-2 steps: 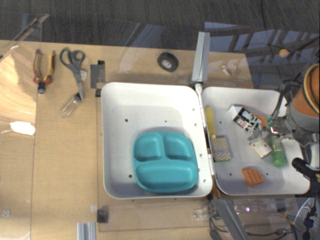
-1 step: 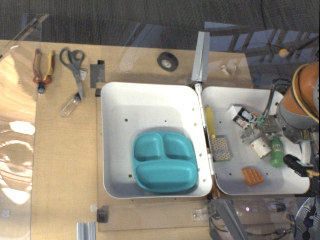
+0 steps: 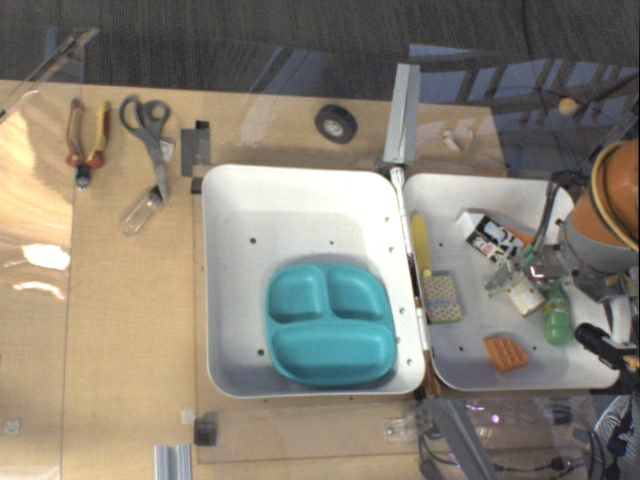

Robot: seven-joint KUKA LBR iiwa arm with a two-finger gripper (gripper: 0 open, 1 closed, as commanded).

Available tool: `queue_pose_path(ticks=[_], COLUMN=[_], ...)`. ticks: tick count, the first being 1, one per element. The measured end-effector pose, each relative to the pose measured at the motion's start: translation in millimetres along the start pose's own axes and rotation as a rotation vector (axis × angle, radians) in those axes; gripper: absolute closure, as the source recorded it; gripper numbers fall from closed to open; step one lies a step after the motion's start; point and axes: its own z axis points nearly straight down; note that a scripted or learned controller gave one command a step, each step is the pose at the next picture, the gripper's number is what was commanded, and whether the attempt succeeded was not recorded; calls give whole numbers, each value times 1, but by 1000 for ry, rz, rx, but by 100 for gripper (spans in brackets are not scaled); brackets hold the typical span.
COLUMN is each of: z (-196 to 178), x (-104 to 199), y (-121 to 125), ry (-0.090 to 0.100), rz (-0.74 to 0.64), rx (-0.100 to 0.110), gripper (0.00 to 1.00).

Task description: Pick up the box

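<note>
The gripper (image 3: 520, 280) hangs over the right bin (image 3: 452, 363), beside the box (image 3: 491, 236) near its far edge. Finger state cannot be determined.

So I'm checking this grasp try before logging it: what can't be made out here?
- Pincer: blurred, too small to read.
- Box: print too small; contact with the pincer unclear.
- Green object: partly behind the arm.
- Right bin: far rim under the arm.
</note>
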Motion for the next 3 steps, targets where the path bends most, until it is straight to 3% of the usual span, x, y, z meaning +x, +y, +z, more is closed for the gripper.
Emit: queue_pose_path(ticks=[1, 2, 3], z=[-13, -10, -10], x=[-2, 63, 63], y=[3, 16, 16], ry=[-5, 0, 0], rz=[-1, 89, 90], rx=[-8, 8, 8], gripper=[100, 100, 0])
